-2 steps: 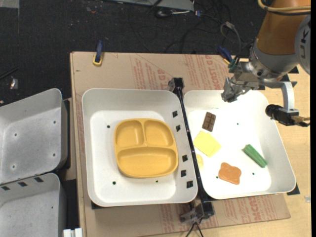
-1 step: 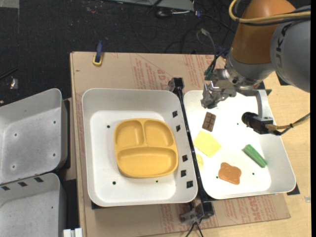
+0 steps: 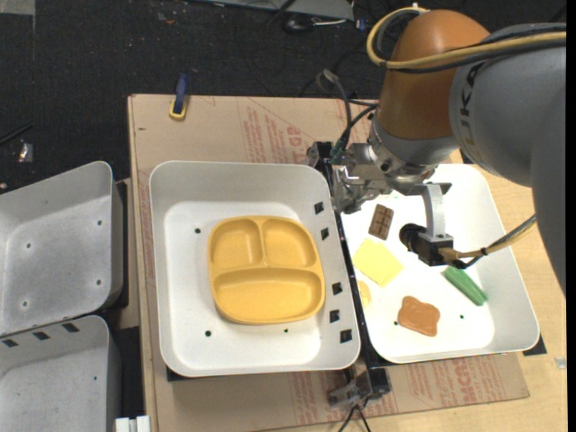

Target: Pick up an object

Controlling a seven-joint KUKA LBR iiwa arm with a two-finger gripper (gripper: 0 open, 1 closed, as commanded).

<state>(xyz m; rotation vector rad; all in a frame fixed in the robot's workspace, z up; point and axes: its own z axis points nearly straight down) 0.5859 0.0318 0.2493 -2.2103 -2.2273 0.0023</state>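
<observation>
The right bin holds a brown chocolate bar, a yellow cheese slice, a piece of toast and a green pickle-like piece. A small orange piece lies at the bin's left wall. My gripper hangs over the right bin's upper left corner, just left of and above the chocolate bar. Nothing shows held in it. The arm's grey and orange wrist covers the bin's far edge.
The left bin carries a yellow divided tray. The two bins' walls meet right below my gripper. A black part on a cable hangs over the right bin's middle. A blue clip lies on the cardboard at the back left.
</observation>
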